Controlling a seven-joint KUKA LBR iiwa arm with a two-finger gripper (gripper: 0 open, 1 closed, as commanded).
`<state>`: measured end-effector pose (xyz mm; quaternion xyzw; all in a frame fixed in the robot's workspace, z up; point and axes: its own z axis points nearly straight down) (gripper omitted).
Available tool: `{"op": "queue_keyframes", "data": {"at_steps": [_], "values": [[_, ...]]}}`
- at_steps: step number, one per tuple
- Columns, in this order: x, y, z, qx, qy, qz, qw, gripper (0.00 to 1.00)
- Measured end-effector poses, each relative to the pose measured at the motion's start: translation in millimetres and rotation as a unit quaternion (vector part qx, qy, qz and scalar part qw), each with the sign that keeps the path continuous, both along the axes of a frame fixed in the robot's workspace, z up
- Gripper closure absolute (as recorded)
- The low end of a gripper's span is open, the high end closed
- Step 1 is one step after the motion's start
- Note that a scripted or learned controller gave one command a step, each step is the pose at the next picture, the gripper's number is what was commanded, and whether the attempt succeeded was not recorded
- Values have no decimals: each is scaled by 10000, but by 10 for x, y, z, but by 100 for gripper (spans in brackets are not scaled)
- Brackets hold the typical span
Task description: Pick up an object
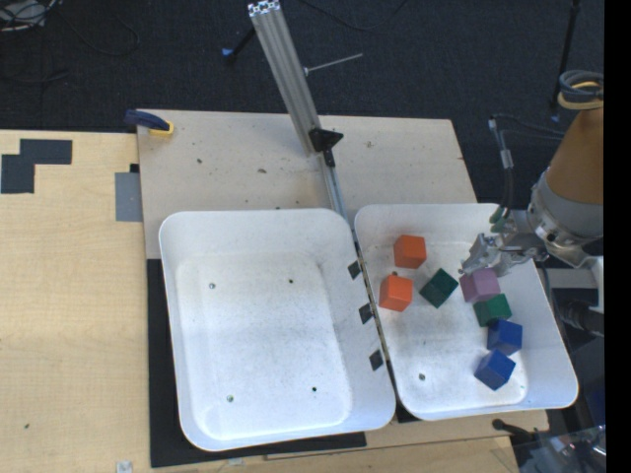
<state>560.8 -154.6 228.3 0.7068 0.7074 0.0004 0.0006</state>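
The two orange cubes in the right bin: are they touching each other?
Apart. In the camera view, white bin floor shows between the upper orange cube and the lower orange cube, which lies nearer the divider in the right white bin.

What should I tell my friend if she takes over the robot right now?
Gripper: low over the right bin, right beside the purple block. I cannot tell if it is open or shut, and no block shows between its fingers.
Blocks: all seven lie in the right bin. Two orange blocks sit near the left wall, a dark green block in the middle, the purple one with a second green block just below it, then two blue blocks toward the front right.
Left bin: no blocks.
Done: nothing lifted yet.
Left: grab one block and raise it.
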Motion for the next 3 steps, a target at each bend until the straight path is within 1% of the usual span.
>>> {"op": "queue_keyframes", "data": {"at_steps": [1, 2, 3], "values": [[8, -10, 525, -3, -8, 5, 10000, 100], [-57, 429, 398, 14, 31, 13, 10000, 100], [-74, 978, 216, 16, 35, 18, 10000, 100]]}}
